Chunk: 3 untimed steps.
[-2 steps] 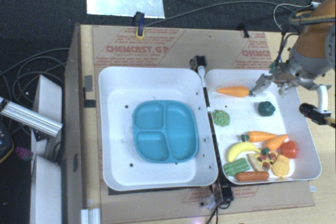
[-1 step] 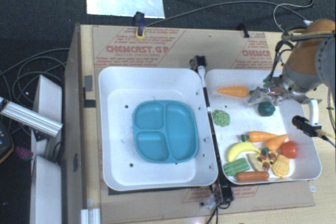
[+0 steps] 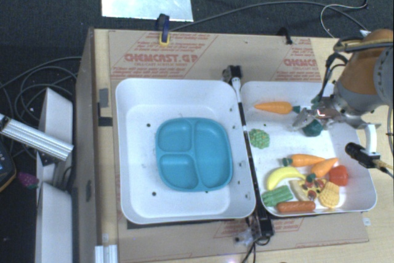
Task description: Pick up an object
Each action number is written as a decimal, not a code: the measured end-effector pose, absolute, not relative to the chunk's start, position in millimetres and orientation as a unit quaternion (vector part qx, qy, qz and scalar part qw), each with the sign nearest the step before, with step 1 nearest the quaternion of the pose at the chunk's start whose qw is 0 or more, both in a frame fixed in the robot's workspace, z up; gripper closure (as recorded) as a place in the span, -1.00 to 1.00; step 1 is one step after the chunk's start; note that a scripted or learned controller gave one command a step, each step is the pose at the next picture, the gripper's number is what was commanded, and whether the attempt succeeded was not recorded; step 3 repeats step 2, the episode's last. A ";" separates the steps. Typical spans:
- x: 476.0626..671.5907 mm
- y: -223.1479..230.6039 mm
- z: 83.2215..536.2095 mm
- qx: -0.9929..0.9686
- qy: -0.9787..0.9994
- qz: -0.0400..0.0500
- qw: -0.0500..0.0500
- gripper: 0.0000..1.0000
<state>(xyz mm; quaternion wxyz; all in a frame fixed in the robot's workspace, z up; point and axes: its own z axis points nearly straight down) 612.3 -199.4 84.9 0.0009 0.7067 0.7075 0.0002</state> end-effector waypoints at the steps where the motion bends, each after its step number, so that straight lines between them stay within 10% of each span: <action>1: 613.6 -199.5 96.2 0.706 0.708 0.001 0.003 1.00; 3: 612.4 -157.6 164.3 0.705 0.709 0.002 0.002 1.00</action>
